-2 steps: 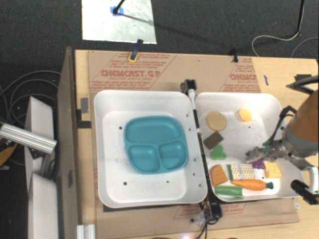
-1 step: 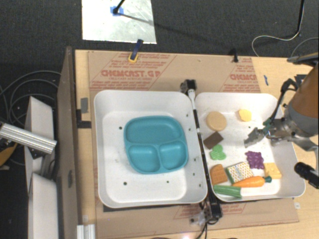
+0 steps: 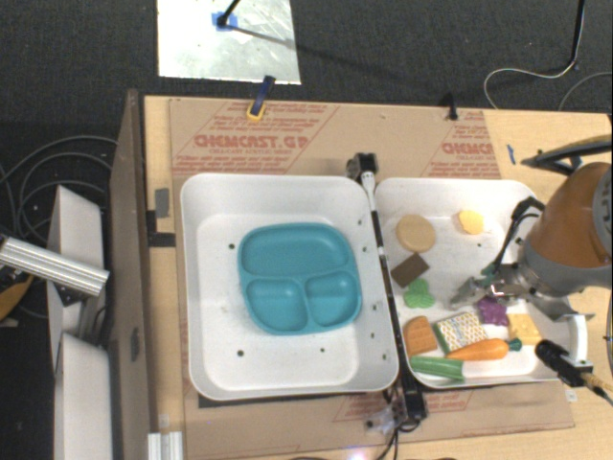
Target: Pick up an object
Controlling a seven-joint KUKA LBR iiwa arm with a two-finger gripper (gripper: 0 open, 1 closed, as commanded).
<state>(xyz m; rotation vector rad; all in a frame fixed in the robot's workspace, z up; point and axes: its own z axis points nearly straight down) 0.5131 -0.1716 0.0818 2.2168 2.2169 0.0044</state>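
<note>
Tool (image 3: 484, 286) sits low in the right bin (image 3: 436, 192), near its front-right quarter, arm (image 3: 575, 233) coming in over the bin's right edge. Can't tell how its tips stand: the part is small and dark against clutter, so nothing counts as gripped. It's just above the purple item (image 3: 493, 310), touching or nearly so, hard to call from this slant.

Step, as I read it: descent/approach onto a target, grasp not confirmed. Likely target is the purple item, or the patterned block (image 3: 460, 330) just to its left. Next move needs the tips to straddle one piece only, then close and lift straight up.

Problem is crowding along the bin's front edge: carrot (image 3: 479, 351), green stick (image 3: 436, 367), brown bread-like piece (image 3: 419, 333) and yellow block (image 3: 524, 328) all pack in near the target, several touching. Side contact could shove neighbours or grab two.

Easier picks are further back: tan disc (image 3: 416, 232), yellow piece (image 3: 470, 221) near the back edge, dark block (image 3: 410, 269) and green piece (image 3: 419, 296) by the left wall, each more apart.

Left bin (image 3: 211, 257) carries a teal divided tray (image 3: 299, 276), centred, well out of the way.
</note>
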